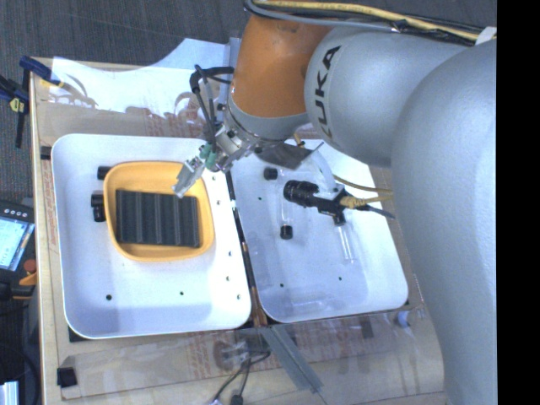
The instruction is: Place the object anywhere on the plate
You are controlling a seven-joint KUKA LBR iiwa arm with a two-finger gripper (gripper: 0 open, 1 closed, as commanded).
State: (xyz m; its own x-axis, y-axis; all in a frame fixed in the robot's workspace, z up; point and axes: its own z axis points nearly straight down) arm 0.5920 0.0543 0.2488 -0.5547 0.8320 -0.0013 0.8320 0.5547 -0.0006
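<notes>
At the far left a small screen [12, 241] sits off the wooden surface [44, 251]; next comes the left bin [67, 251], white and shallow; on its floor an upper black piece [102, 173] and a lower black piece [97, 206] lie just beside the left rim of the yellow plate [121, 178]; the plate rests flat in the bin's upper half; the ribbed black block [159, 218] lies flat in the middle of the plate, inside the rim on all sides, its ridges running up and down the view; over the plate's upper right corner hangs the gripper [180, 189], slanting down and to the left; its fingers [189, 175] look drawn together into one narrow tip, with nothing seen between them; that tip sits near the block's upper right corner, and whether it touches cannot be told; right of the divide lies the right bin [384, 289]; a small black knob [270, 174] lies near its top left, a second black bit [285, 232] lower down, and a faint clear tube [344, 245] further right, all well apart; the orange band [270, 57] and the grey arm [439, 159] rise over the bin's right side.
</notes>
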